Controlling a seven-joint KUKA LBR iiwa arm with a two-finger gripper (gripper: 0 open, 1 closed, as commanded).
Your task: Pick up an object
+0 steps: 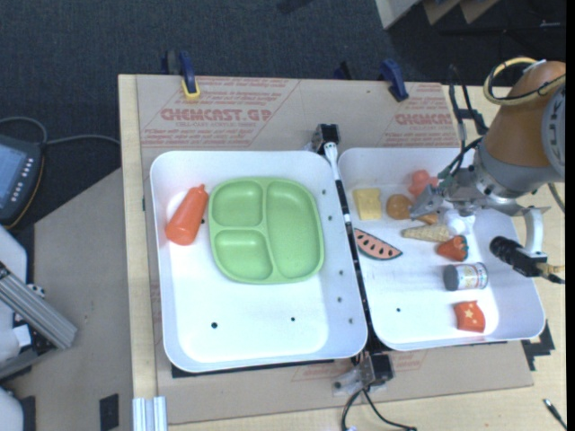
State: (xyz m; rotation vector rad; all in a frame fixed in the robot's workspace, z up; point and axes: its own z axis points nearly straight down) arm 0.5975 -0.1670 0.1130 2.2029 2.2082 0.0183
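I am reaching in from the right over the right bin (503,330), my grey arm with its orange band (526,119) hanging above that bin's far right part. My gripper (442,206) is sitting low among the toy foods near the bin's upper middle, but its tips are lost in the clutter there, so I cannot tell how it is set or whether it is gripping anything. Just beside it, a cream-coloured cone (429,233) is lying on its side, an orange round piece (398,206) is resting to its left, and a pinkish-red piece (420,182) is lying just behind. A yellow block (367,203) is sitting further left, near the dividing wall, and a watermelon slice (376,245) is lying below it. Toward the near right, a small red item (454,248) is resting beside the cone's wide end, a little grey can (465,277) is lying on its side below that, and a red strawberry-like piece (470,316) is sitting nearest the front wall. In the left bin (252,330), a green divided plate (267,230) is lying flat in the middle, with an orange bottle (187,215) lying tilted just to its left.
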